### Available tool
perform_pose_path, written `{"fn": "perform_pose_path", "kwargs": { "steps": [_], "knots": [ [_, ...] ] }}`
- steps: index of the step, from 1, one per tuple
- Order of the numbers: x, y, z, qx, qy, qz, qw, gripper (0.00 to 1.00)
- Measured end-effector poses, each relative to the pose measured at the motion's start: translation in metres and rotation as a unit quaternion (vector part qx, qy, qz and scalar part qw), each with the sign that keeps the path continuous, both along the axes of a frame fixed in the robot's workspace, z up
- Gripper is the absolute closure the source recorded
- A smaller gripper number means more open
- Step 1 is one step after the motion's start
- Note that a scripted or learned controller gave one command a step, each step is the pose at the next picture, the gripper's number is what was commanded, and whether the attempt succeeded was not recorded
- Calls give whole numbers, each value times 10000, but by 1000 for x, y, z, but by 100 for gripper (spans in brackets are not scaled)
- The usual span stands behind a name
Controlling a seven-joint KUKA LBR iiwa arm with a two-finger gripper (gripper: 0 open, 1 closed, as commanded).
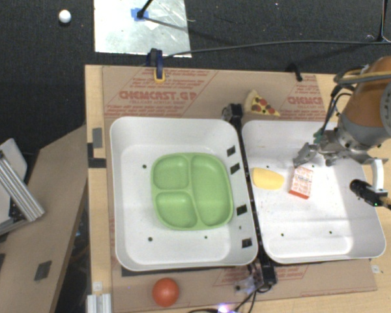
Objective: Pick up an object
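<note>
Objects for picking lie in the right bin (352,240): we note a small red-and-white carton (301,182) lying flat near the bin's middle, and a yellow lump (268,178) just beside it on the left, close to the wall shared with the other bin. The two look near each other but we cannot tell whether they touch.

We see the gripper (309,154) low over the right bin, just above the carton's upper end, with the grey arm and its orange band (371,106) coming in from the right. Whether the gripper is clenched or released we cannot tell; nothing visibly sits in its grasp.

Left bin (137,142) carries a green divided tray (192,191), lying flat at the middle, three compartments showing.

Outside the bins, on the bench (182,93): a pizza-slice toy (260,104) behind the junction of the two bins, and an orange-red ball (165,291) at the front edge below the left bin. A small white ball (65,16) rests on the dark surface at far upper left.
</note>
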State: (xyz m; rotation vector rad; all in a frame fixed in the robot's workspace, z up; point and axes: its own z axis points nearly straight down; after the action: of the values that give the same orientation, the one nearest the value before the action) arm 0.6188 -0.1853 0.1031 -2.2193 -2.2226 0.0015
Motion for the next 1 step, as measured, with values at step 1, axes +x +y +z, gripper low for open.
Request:
{"fn": "perform_pose_path", "kwargs": {
  "steps": [1],
  "knots": [
    [2, 0, 14, -8, -34, 7, 10000, 100]
  ]
}}
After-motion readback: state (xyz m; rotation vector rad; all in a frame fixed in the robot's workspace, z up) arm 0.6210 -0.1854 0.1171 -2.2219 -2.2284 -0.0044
